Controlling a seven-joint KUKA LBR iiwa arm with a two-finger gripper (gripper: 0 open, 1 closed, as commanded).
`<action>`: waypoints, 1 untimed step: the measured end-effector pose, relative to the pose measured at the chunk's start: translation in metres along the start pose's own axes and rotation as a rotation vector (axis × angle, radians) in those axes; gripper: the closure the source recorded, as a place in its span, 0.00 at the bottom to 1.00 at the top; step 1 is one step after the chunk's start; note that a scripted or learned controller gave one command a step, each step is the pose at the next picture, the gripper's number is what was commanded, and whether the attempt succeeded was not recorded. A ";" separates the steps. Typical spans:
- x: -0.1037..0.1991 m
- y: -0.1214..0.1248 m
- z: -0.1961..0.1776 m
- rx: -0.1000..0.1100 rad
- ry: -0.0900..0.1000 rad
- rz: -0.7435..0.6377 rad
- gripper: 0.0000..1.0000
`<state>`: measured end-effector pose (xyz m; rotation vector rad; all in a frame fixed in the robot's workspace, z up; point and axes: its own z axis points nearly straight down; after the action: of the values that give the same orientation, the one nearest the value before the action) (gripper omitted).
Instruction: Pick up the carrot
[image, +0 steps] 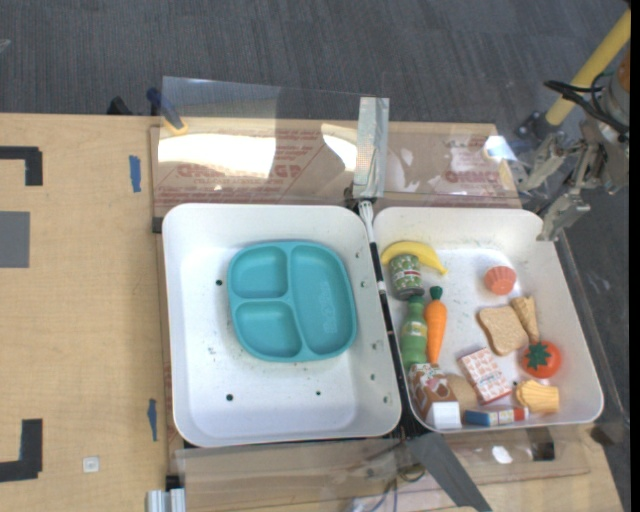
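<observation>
The carrot (436, 327) lies in the right bin (580, 375) beside the green bottle (414, 335), long axis running near-to-far, leaf end far — well down-left of the gripper (560, 190), whose grip state I cannot tell.

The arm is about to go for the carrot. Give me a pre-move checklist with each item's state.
1. Carrot in sight, right bin: ok.
2. Carrot top uncovered: ok.
3. Room beside carrot: not ok, green bottle lies close against its left side.
4. Gripper above carrot: not ok, it sits at the bin's far right corner.
5. Finger opening: cannot tell.
6. Bread slice apart from carrot: ok.
</observation>
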<state>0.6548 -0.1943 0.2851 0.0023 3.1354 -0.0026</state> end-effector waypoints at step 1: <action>0.030 0.052 0.169 -0.004 0.012 0.206 0.00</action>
<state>0.6258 -0.1425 0.1154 0.3263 3.1306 0.0041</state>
